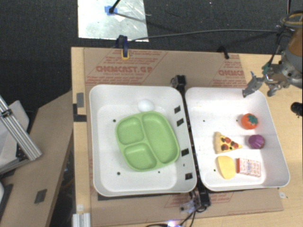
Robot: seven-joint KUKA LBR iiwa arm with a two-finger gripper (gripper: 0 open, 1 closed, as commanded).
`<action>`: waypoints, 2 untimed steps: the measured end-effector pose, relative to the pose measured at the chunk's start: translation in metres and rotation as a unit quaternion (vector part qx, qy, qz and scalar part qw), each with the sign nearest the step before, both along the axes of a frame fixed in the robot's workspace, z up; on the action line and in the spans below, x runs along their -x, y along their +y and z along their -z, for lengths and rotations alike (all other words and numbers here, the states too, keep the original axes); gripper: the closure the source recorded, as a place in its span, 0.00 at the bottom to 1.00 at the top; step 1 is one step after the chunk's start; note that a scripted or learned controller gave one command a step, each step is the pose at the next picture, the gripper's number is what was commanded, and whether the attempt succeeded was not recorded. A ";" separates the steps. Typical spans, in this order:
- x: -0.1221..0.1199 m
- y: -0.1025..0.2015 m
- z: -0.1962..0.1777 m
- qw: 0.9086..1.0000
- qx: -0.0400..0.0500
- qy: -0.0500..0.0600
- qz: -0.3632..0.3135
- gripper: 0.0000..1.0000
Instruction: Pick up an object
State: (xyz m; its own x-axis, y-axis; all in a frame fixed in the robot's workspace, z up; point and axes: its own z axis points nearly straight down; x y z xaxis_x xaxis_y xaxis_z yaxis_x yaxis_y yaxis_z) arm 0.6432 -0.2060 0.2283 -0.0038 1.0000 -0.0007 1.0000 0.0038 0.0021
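Gripper: the gripper [259, 85] hangs over the right bin's [208, 105] far right corner, fingers spread, nothing between them.
Objects: tomato [249, 121], purple ball [256, 141], pizza slice [225, 142] lie nearby.
Risk: round toys likely roll off closing fingers.

Both white bins: left bin [102, 141], right bin [277, 160], smooth plastic, slight sheen. Green divided tray [147, 141]: matt plastic, smooth. Toy foods in right bin look like plastic: tomato [249, 121] at 1 o'clock glossy, purple ball [256, 141] at 3 o'clock dull, pizza slice [225, 143] centre, yellow piece [226, 167] at 6 o'clock smooth. Red-patterned packet [249, 167]: printed, paper-like. Bench top [142, 63]: brown board with red printed lettering, matt. Backdrop [38, 32]: dark, rough cloth or carpet. Sheet [112, 13] at 12 o'clock: shiny, wrinkled foil-like. Gripper [259, 84]: grey metal.
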 end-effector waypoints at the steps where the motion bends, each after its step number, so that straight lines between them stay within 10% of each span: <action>1: 0.001 0.001 0.062 1.000 0.000 0.002 0.001 0.00; 2: -0.005 0.003 0.123 1.000 0.000 0.002 -0.001 0.00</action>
State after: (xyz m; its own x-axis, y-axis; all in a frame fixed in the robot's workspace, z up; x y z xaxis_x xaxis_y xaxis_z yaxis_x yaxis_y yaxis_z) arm 0.6479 -0.2028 0.1053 -0.0066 1.0000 0.0000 1.0000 0.0066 -0.0013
